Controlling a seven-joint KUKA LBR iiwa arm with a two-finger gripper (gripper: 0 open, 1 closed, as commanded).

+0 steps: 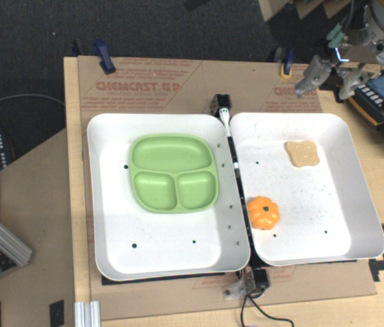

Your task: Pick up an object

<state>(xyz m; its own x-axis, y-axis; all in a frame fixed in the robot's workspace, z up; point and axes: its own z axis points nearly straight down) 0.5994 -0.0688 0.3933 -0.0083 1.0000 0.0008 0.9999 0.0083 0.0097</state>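
pumpkin toy (263,212) sits against the right bin's (355,182) left wall, tan bread piece (301,153) farther back with open floor around it. pincer (328,73) hovers beyond that bin's far edge, spread unclear, touching nothing.

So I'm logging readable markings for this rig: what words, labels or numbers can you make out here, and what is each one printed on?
"CHEMCAST GP", large red letters on the brown board behind the left bin.
The same red print behind the right bin: cut off, not readable.
Smaller red lines near them: too blurred to read.
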